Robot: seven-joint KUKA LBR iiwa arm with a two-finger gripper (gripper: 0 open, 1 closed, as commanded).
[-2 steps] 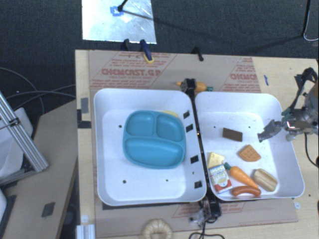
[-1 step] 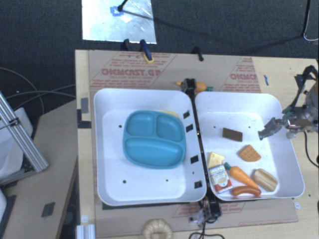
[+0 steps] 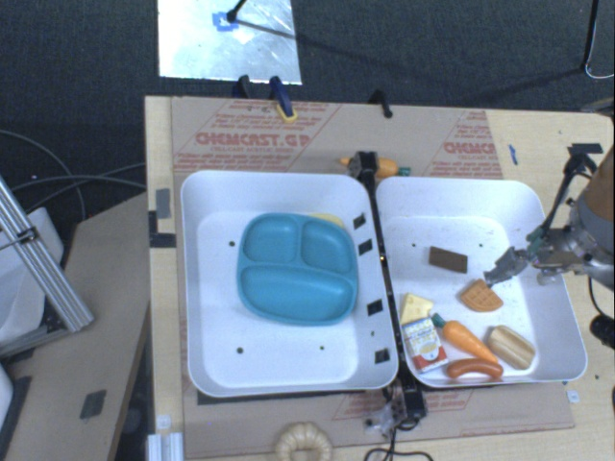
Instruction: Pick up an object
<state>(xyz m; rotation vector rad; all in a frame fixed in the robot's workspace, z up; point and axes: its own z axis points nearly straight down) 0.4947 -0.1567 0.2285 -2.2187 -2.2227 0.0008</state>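
Right now the gripper [image 3: 502,272] hangs low over the right bin [image 3: 538,205], its tip just above and beside the toast-coloured cracker [image 3: 480,298]; whether its fingers are spread or pressed together cannot be told at this size. Nothing is seen pinched, so the pick looks not yet made. Nearby lie a brown block [image 3: 448,259], a carrot [image 3: 465,339], a sausage [image 3: 473,368] and a bun [image 3: 511,347]. Across the divider, a blue plate [image 3: 293,267] sits in the left bin [image 3: 207,257].
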